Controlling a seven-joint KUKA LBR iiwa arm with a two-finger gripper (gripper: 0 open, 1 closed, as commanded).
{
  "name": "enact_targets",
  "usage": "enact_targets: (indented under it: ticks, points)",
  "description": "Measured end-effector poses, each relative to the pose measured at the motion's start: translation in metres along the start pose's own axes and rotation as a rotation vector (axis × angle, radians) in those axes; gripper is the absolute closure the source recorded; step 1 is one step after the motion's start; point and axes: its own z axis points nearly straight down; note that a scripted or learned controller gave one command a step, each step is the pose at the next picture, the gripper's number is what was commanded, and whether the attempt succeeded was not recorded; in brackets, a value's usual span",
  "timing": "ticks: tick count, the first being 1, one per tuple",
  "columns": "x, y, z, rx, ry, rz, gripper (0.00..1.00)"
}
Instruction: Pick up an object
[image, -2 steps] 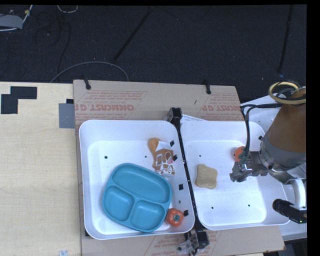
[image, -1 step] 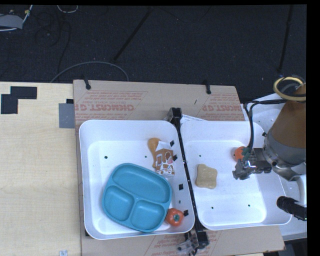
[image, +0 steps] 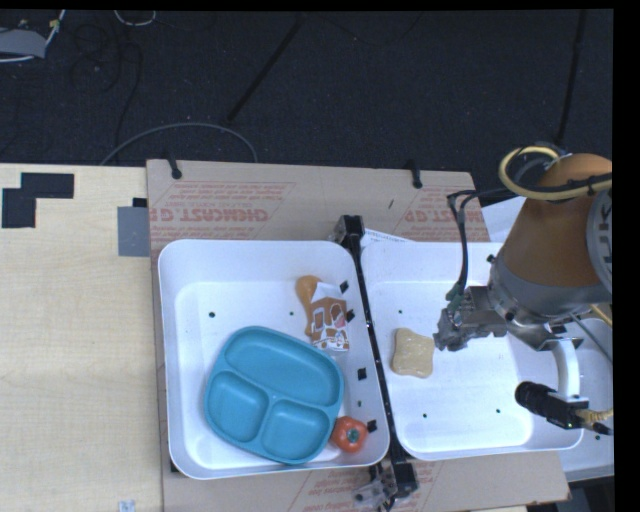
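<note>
The beige sponge-like object (image: 412, 353) is lying in the right bin (image: 470, 440), near its left wall. The tool (image: 447, 333) is hovering just right of it, grasping nothing; its opening cannot be told.

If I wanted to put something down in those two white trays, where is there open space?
Right bin: bare floor in front of and behind the pale beige lump and the gripper. Left bin: bare along its back and left. Crowded: blue divided plate, red tomato-like ball, printed packet.
</note>
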Motion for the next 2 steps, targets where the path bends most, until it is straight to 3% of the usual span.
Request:
enact_targets:
  ticks: [2]
  points:
    - [0.087,0.044,0.006,0.001,-0.001,0.000,1.00]
